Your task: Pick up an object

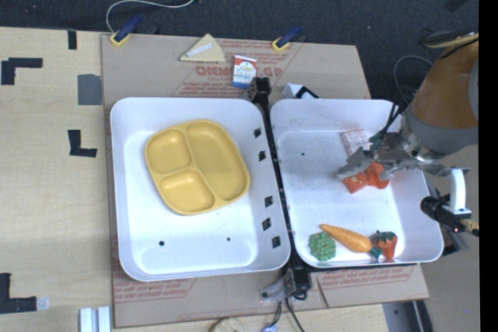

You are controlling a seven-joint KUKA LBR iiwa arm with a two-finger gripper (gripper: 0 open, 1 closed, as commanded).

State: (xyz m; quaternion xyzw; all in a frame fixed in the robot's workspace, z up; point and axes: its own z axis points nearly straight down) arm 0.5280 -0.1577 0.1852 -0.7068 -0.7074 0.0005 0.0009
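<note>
arm: grey with orange band [455, 62], enters from the right, bent down over the right bin
tool [366, 166]: low in the right bin, at its middle-right; fingers spread a little, tips at an orange-red object
grip: cannot tell; tool overlaps the object, but it isn't clear the object sits between the fingers
orange-red object [366, 181]: small, on the right bin floor, touching or just under the tool tips
right bin [311, 128]: white, shallow, right of the left bin, walls touching along the middle
packet [354, 141]: pale with red print, flat, just above-left of the tool
carrot [345, 238]: orange, lying along the front wall of the right bin
green piece [322, 246]: knobbly, touching the carrot's left end
red piece [384, 244]: red with dark green top, at the carrot's right end
left bin [128, 167]: white
tray [196, 166]: yellow, three compartments, lying tilted in the left bin
tabletop [47, 190]: tan with black marks; cardboard sheet under both bins
small box [244, 72]: red and white, behind the bins
wedge [205, 50]: tan triangle, left of the small box
</note>
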